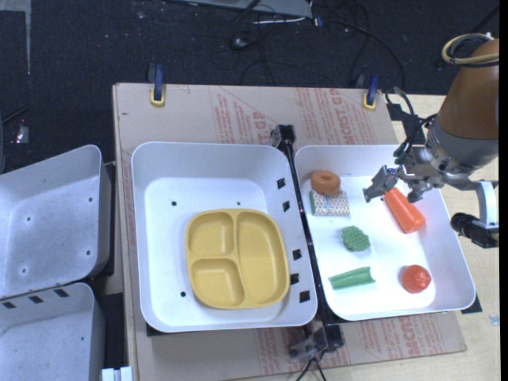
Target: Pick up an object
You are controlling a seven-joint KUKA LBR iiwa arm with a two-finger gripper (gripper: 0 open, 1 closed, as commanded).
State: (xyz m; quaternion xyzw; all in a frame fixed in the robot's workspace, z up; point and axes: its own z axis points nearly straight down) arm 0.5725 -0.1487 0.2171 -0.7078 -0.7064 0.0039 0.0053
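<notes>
Nothing's picked yet, you've still got the whole grab to do. Your jaws [394,182] hang apart just over the orange carrot [406,211], which is lying in the right bin [452,288].

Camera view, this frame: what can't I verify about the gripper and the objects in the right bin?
- Gripper: finger state and any contact with the orange carrot beside it; too small, wrist overhead.
- Patterned block: its far edge, covered by the donut.
- Arm: cut off by the frame's right side.
</notes>
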